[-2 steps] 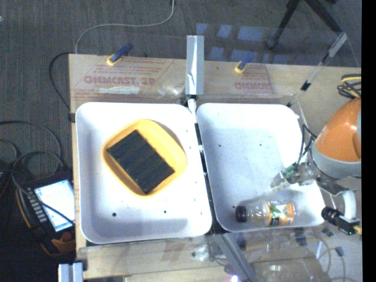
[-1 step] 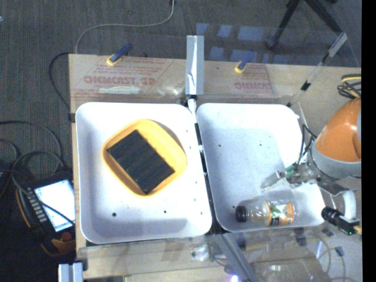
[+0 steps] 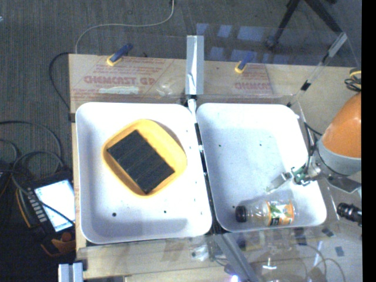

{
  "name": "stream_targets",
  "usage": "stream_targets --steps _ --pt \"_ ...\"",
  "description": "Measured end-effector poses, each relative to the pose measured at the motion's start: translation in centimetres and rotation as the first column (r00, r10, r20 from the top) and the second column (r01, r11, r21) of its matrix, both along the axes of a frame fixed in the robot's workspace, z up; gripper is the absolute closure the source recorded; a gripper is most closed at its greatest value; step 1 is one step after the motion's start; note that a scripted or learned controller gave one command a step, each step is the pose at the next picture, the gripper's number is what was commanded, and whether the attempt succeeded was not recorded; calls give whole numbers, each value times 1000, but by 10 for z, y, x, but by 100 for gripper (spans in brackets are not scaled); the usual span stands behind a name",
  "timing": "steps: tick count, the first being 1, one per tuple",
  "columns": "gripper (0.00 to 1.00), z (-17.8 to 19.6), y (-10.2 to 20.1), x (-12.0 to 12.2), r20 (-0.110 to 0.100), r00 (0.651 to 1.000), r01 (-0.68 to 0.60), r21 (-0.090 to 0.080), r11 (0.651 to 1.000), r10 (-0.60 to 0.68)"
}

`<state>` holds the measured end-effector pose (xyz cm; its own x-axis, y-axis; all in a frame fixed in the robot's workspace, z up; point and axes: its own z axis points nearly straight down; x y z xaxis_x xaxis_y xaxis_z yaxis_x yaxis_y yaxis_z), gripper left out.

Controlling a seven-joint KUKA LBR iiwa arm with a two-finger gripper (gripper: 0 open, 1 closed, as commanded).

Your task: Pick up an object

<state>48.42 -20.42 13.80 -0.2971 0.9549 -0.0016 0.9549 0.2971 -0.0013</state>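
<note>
In the left bin [image 3: 88, 175] lay a yellow dish-shaped object topped by a dark ribbed rectangle [image 3: 142, 160], flat near the bin's middle and tilted on the diagonal. Nothing was near it.

The right bin [image 3: 247, 134] held a small clear plastic bottle [image 3: 267, 212] with a black cap and an orange label. It lay on its side against the near wall, cap pointing left.

Just above and to the right of the bottle, the gripper [image 3: 294, 176] reached in over the bin's right rim, pale fingers angled down-left toward the bin floor. Whether the jaws were released or clenched could not be told; the tip was too small and blurred. Nothing showed between them. Behind it sat the arm's orange band [image 3: 346, 134], at the frame's right edge.

This looked like the approach step, with no grasp yet made. The bottle seemed the likelier target, being nearest. The next move would call for shifting toward the near wall, lining up across the bottle's narrow width, then descending. The wall beside it left little room for one finger, and a round bottle could roll.
</note>
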Motion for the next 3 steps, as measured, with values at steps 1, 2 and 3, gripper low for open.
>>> stream_targets --steps 1,2,3 --pt "0 -46 94 4 13 1000 0 -2 1000 0" --pt "0 -47 76 105 16 964 265 2 964 -265" --pt "0 -46 9 3 17 920 392 -1 920 -392"
